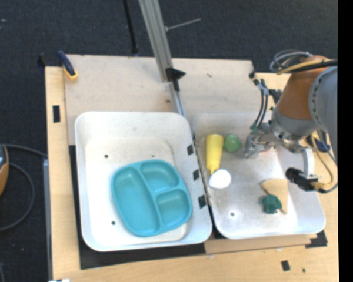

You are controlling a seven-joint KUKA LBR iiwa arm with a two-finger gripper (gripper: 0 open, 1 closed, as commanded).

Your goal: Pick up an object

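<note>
In the right bin [247, 225] lie a yellow cylinder [214, 151], a green ball [232, 143], a white ball [219, 179], a tan wedge [276, 188] and a small dark green piece [271, 203]. My gripper [251, 145] hangs low over the bin's back part, just right of the green ball, its tips close to the bin floor. I see nothing between the fingers. The arm with its orange band [297, 96] reaches in from the right.
The left bin [88, 128] holds a blue divided plate [152, 196]. A grey metal post [159, 37] rises behind the bins, with a thin rod running down to their shared edge. A cable loops on the arm's right side.
</note>
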